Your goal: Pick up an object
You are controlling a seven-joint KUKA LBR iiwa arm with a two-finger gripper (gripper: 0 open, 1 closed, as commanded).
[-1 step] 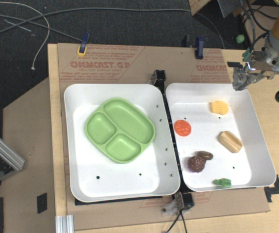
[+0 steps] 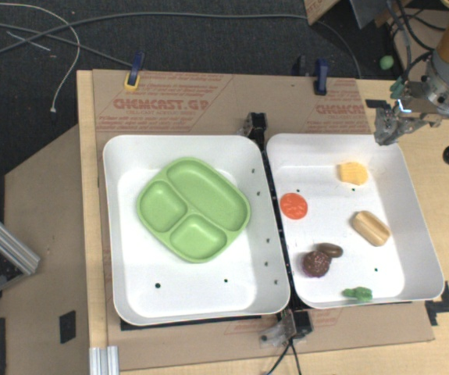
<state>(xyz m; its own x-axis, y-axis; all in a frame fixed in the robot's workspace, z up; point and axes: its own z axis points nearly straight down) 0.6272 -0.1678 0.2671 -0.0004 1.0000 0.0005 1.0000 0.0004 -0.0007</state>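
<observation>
**Tool at the far corner, nothing picked yet**

My tool [image 2: 388, 129] hangs over the far right corner of the right bin [image 2: 419, 233], just above its rim. From this slanted view I cannot tell how it is set, and I see nothing carried in it.

Everything I could pick lies nearer the camera than my tool. The closest is the yellow piece [image 2: 353, 173], just below and a little to the left of it. Further out in the same direction sits the tan roll [image 2: 371, 228], and off to the left of that the flat orange disc [image 2: 293, 206]. Beyond those, well away from my tool, are the dark brown lump [image 2: 319, 261] and the small green bit [image 2: 358, 293] close to the near wall. The left bin [image 2: 122, 209] holds a green divided plate [image 2: 194, 209], furthest of all.

I judge the yellow piece the sensible target: short travel, and clear space around it. To do this well, I should centre over it before going down, line up across its shorter side, and descend straight. The disc looks too flat to catch, and the green bit sits too close to the wall for a clean approach.
</observation>
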